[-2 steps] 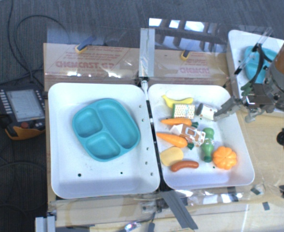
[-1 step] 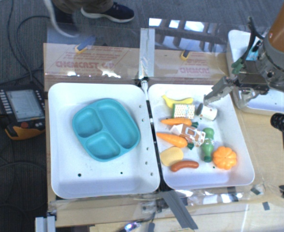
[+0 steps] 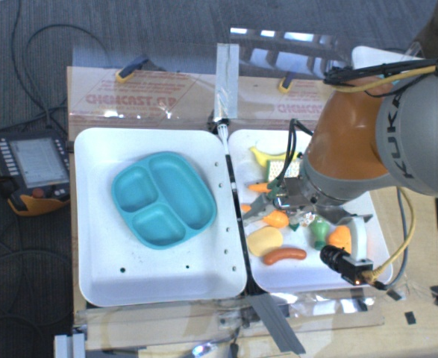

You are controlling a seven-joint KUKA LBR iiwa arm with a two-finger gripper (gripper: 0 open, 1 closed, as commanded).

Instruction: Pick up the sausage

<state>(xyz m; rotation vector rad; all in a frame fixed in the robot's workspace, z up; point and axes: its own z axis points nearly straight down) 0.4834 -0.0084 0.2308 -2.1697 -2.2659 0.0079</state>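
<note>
The left bin [image 3: 92, 274] holds a blue tray [image 3: 163, 198] with three compartments. The right bin [image 3: 274, 280] holds toy food: the sausage [image 3: 284, 256] lies near the front wall, touching a pale yellow piece [image 3: 264, 239]. Behind them are an orange piece [image 3: 276, 219], a carrot [image 3: 259, 188] and a banana [image 3: 266, 156]. The gripper [image 3: 293, 203] is low over this food; whether it is apart or together, I cannot tell.

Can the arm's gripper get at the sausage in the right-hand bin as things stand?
Probably yes. The sausage lies uncovered near the right bin's front edge, with the gripper close above; the yellow food piece touching it may crowd the fingers.
</note>
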